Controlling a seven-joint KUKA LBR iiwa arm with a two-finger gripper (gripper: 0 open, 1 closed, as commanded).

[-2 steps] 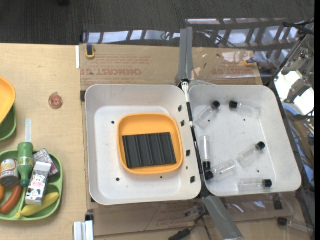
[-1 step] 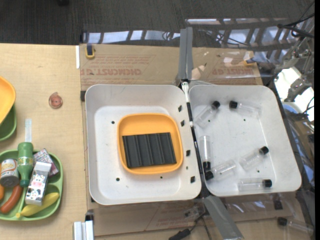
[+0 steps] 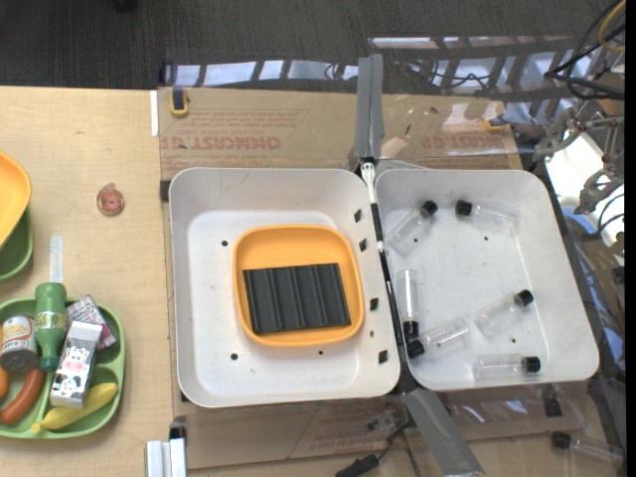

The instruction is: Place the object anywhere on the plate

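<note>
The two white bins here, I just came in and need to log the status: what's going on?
Nothing is being handled at this moment. The left bin holds an orange plate with a dark ribbed block already lying on it. The right bin holds several clear tubes with black caps, scattered loose, such as one by the divider. No tube is on the plate.

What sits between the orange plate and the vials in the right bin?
Camera view: the two bins' adjoining rims lie between the orange plate and the vials.
</note>
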